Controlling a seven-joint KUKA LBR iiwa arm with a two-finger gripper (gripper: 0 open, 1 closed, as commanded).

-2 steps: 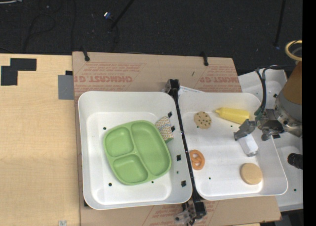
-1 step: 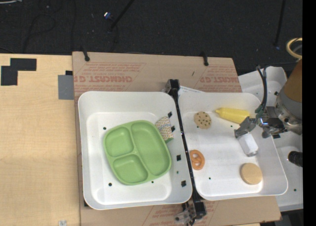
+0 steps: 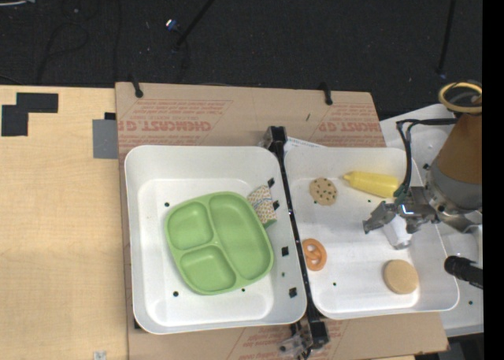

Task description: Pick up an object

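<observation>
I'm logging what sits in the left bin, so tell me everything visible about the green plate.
The green plate is a matte, plastic-looking tray with rounded corners and three compartments: one long, two smaller. It lies flat, turned at a slant, on the floor of the left bin. A small patterned item rests against its upper right edge.

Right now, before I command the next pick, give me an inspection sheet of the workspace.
Surface: two white bins, left bin, right bin, on cardboard.
Job's things: right bin holds cookie, yellow piece, orange pretzel, tan round.
Clutter: green divided plate and patterned item in left bin.
Grippers: gripper low over right bin, nothing between fingers.
Cables: black cable near arm.
Surroundings: wooden bench, dark floor.
</observation>
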